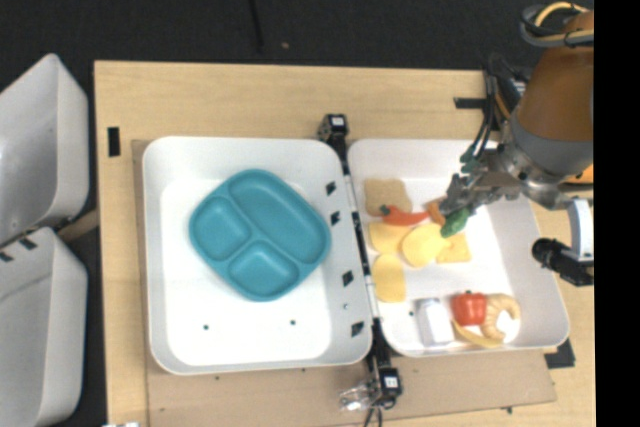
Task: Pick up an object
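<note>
My gripper (455, 213) hangs low over the right bin (535, 265), near its middle. A small green piece (456, 224) sits at its tip, beside an orange-red carrot-like piece (402, 214). Just left and below lie a round yellow piece (421, 246), a tan square (385, 193) and pale yellow slabs (388, 277). Near the bin's front lie a red pepper-like toy (469, 307), a pale curved piece (497, 329) and a small white block (432, 323).
The left bin (170, 315) holds a blue divided plate (260, 233). A black clip (333, 127) sits at the back where the bins meet, and another (383, 380) sits at the front. White padded shapes (35, 155) stand at the far left.
</note>
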Robot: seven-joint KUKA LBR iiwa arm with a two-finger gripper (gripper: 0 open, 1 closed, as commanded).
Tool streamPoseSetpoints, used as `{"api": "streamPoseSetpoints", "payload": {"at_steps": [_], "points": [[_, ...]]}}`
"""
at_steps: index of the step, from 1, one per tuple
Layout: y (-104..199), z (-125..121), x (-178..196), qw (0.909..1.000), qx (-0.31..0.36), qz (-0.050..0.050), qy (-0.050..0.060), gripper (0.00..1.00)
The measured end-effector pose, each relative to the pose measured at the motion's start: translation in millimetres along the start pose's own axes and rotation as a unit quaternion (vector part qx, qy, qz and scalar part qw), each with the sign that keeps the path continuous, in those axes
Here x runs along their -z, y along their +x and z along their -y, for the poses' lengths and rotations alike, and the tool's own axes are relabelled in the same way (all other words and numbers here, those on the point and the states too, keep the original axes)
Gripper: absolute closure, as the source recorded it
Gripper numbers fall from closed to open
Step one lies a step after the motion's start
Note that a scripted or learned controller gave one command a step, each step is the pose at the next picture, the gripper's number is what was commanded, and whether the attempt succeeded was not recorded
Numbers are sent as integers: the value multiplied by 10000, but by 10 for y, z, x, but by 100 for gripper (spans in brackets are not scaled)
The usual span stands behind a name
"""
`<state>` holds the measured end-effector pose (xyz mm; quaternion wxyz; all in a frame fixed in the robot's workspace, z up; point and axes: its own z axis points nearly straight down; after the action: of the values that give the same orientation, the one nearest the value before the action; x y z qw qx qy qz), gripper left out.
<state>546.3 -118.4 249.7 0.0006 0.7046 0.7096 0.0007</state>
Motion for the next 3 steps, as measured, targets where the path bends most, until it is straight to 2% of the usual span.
{"api": "streamPoseSetpoints", "payload": {"at_steps": [1,2,3], "points": [[277,-417,-103,10000,-4,1,7,100],[576,-631,-1,10000,-6,-2,1,100],[508,-548,-193,10000,-38,12,23,100]]}}
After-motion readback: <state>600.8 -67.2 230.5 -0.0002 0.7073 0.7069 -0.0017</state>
